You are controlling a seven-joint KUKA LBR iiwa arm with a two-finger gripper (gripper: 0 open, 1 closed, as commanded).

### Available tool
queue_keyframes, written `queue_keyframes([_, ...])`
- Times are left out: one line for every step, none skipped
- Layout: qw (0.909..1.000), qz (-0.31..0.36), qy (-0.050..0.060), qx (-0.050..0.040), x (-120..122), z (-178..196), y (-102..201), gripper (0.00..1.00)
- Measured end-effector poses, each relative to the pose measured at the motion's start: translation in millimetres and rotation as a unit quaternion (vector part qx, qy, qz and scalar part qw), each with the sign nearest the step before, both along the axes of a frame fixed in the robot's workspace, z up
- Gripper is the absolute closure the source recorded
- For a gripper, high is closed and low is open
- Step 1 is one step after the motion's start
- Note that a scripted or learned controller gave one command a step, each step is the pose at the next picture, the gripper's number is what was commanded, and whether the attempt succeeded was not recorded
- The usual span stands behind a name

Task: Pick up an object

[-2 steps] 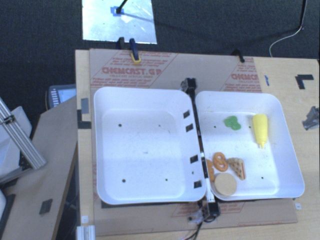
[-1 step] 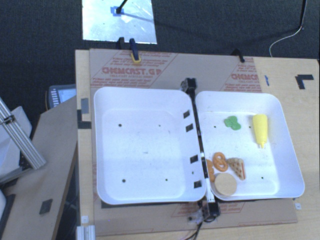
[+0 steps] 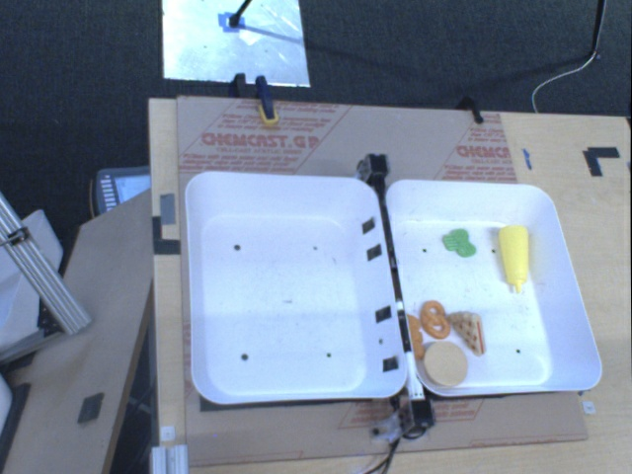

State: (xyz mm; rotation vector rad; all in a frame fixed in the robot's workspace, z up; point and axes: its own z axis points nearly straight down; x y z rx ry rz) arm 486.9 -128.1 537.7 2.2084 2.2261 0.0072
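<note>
Several small objects lie in the right bin (image 3: 563, 294). A yellow bottle (image 3: 513, 255) lies near its far right side. A small green piece (image 3: 458, 243) rests to the left of the bottle. Near the front left corner sit an orange pretzel (image 3: 434, 318), a tan wedge with dark spots (image 3: 470, 332) and a round beige disc (image 3: 445, 364), close together.
The left bin (image 3: 212, 363) adjoins the right one along a black-clipped seam (image 3: 390, 284). Both stand on a cardboard sheet (image 3: 326, 136) on the wooden bench. A shiny metal plate (image 3: 235, 28) lies on the dark floor behind. An aluminium rail (image 3: 35, 265) leans at the left.
</note>
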Motion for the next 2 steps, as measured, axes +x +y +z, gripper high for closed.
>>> queue_keyframes([1.0,-0.002,0.009,0.0017,-0.9,-181.9,37.3,1.0])
queue_keyframes([1.0,0.003,-0.002,0.0015,0.5,-92.5,125.5,1.0])
